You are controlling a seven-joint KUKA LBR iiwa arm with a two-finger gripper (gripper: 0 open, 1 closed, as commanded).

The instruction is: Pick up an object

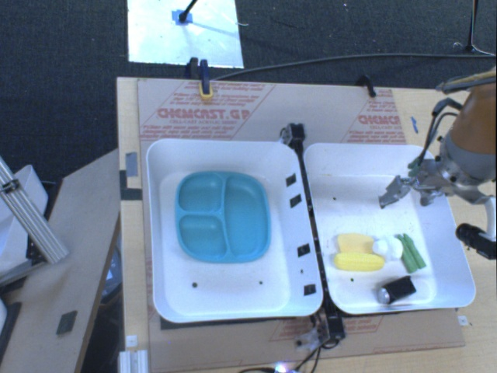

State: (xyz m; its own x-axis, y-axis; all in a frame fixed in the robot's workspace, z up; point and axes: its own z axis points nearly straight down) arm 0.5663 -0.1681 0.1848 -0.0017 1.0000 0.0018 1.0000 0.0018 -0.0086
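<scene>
Where arm (471, 134) slants, right bin (342, 169) beneath

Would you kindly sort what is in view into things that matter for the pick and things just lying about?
For the pick: tool; yellow block; corn cob; white egg; green beans; black cylinder; right bin.

Lying about: blue divided plate; left bin.

bench (132, 208), two white bins (167, 286) side by side

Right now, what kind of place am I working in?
Probably a robotics lab test bench: two shallow white bins on a plastic-sheeted board, toy food like a yellow corn cob, and a blue divided plate.
</scene>
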